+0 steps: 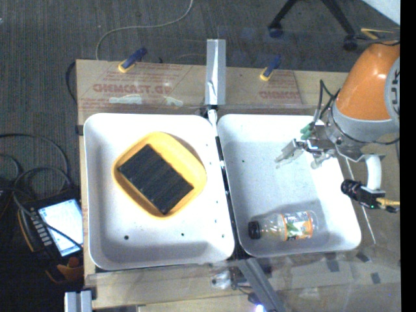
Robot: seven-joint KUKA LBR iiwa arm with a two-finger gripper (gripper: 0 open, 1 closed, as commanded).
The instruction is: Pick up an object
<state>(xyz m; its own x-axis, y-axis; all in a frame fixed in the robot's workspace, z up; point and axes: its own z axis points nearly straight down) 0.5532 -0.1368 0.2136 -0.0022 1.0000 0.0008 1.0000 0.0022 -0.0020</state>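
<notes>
A clear plastic bottle (284, 227) with a dark cap and an orange label lies on its side near the front of the right bin (260, 168). In the left bin (97, 239) rests a yellow dish (188, 158) with a black ribbed block (156, 179) on it. My gripper (300, 153) hovers over the right bin's far right part, well behind the bottle and apart from it. Its fingers (286, 155) are spread open with nothing between them.
The two white bins sit side by side on a cardboard sheet (149, 90) held by blue and yellow clamps (132, 59). A metal post (215, 70) stands behind the seam between the bins. A screened device (55, 226) lies on the floor at the left.
</notes>
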